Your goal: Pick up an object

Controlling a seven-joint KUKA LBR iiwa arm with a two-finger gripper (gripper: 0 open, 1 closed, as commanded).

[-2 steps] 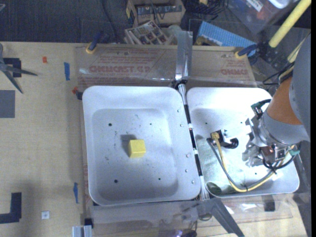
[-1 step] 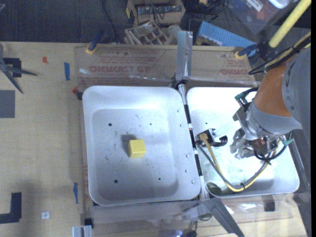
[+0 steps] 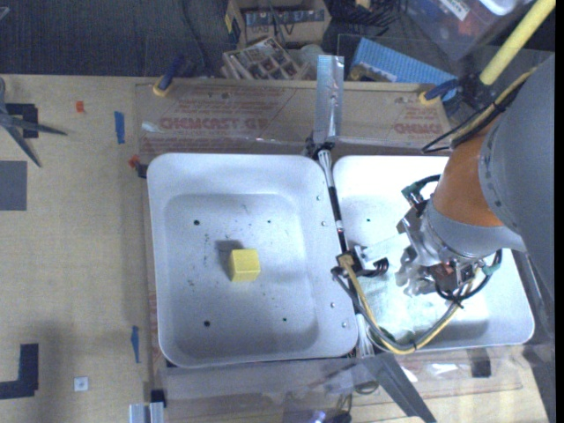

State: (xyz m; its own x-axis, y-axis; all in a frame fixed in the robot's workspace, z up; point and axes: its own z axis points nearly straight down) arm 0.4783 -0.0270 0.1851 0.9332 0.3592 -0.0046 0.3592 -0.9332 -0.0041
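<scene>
A small yellow block (image 3: 244, 264) lies by itself on the floor of the left bin (image 3: 176, 192), a little left of the middle and turned slightly askew; it throws a short shadow toward the far left, so it sits flat and is leaning on nothing. The arm (image 3: 493, 174) comes in from the right and hangs over the right bin (image 3: 370, 173), its orange band just above the wrist; the gripper (image 3: 429, 276) sits low over that bin's near half, wrapped in wires and fittings, and whether it is released or clenched I cannot tell, since the tip is lost in the clutter beneath the wrist; nothing can be made out in its grasp.

Between the bins runs a dividing rim, and a yellow cable (image 3: 388, 337) loops along its near end (probably slack for the wrist, left loose so the arm can swing across both bins). The block is well apart from the gripper, with the rim between them; so, as I judge it, the pick has not begun, and the arm would need to rise clear of the rim, cross to the left, and come down over the block. The block's skewed angle may call for a turn of the wrist; its open position, far from the walls, should leave room on every side.
</scene>
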